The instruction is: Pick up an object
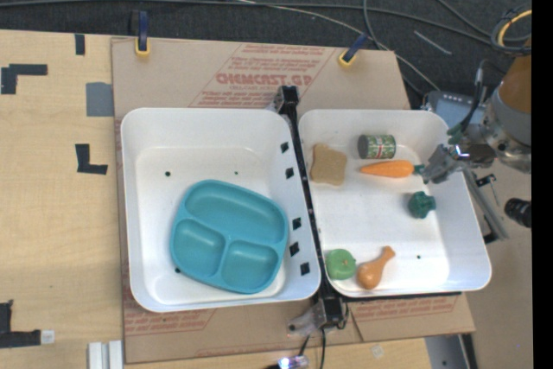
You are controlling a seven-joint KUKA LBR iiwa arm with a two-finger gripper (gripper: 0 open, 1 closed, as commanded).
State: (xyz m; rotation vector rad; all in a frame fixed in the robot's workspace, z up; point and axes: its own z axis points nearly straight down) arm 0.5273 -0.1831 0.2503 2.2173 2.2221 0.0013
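Observation:
The right bin (449, 268) holds a tan bread slice (328, 164), a small dark can (377, 146) lying on its side, an orange carrot (387, 170), a dark green lump (421, 204), a light green round fruit (340, 264) and an orange drumstick-shaped toy (375, 267). My gripper (436, 165) hangs over the bin's right side, just past the carrot's right tip and above the dark green lump. Nothing is seen held in it.
The left bin (147, 134) holds a blue divided plate (229, 235). A black divider (298, 186) runs between the bins. The arm's wrist (497, 134) leans in over the right rim. Cables (397, 4) lie on the dark floor behind.

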